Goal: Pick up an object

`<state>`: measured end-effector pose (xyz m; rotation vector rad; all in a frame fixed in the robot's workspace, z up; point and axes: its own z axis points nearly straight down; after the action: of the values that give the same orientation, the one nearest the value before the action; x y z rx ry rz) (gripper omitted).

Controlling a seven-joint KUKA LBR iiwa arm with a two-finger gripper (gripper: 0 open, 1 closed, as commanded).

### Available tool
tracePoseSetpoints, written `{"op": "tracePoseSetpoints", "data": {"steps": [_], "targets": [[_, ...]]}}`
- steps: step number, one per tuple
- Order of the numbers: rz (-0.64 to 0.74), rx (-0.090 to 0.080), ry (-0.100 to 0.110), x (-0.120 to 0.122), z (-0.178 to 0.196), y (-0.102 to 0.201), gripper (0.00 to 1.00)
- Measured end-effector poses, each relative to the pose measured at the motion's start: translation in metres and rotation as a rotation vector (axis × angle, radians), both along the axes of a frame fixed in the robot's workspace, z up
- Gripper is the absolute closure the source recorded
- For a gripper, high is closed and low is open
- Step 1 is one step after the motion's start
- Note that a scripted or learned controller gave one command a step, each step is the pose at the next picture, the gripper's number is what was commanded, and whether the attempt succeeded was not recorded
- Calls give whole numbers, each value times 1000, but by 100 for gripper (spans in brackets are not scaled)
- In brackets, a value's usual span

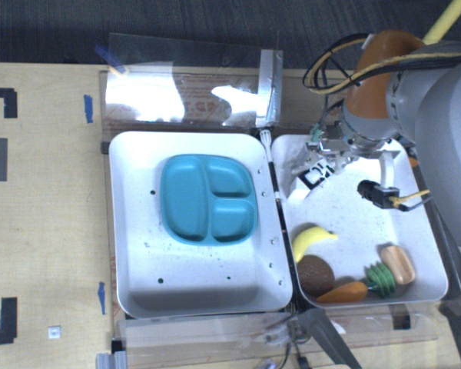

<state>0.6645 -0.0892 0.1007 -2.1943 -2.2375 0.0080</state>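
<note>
The right bin (353, 217) holds a yellow banana (311, 241), a brown round object (315, 274), an orange carrot (344, 290) with a green top (379, 277), and a tan bread roll (398, 264). All of them lie along the bin's near side. My gripper (320, 169) hangs low over the far left corner of that bin, well away from the objects. Nothing is visibly held in it. A blue divided plate (207, 198) rests in the left bin (131, 229).
The grey arm with its orange band (384, 60) covers the right bin's far right corner. A black fitting with a yellow cable (380, 193) sticks out over the bin. A clear panel (184, 91) stands behind the left bin.
</note>
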Motion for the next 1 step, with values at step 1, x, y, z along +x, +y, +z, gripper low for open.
{"op": "tracePoseSetpoints", "data": {"steps": [1], "targets": [[2,-3,-14,4,17,0,100]]}}
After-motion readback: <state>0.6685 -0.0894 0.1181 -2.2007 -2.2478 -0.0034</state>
